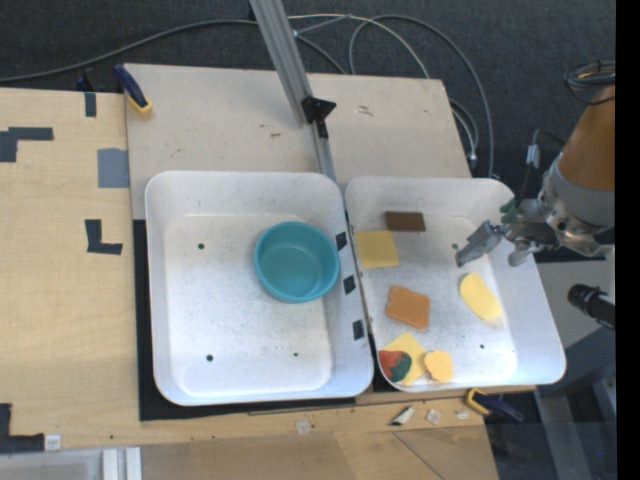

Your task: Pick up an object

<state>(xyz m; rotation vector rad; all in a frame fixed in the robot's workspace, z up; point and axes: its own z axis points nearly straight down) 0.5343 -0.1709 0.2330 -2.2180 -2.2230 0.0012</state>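
- Hand of mine hangs over the right bin's far right part, fingers spread apart, clamped on nothing.
- Nearest candidate, the yellow oval piece, lies just below my hand on the bin floor, apart from its neighbours, so I judge it the easy pick.
- Further left lie the orange block, yellow square and brown bar.
- Beyond them, the blue bowl sits alone in the left bin on the table.

The two white bins are looking like smooth, speckled plastic, and the teal bowl is showing a soft plastic sheen. The surface is showing pale, matt wood grain, while the slanted pole is looking like brushed metal.
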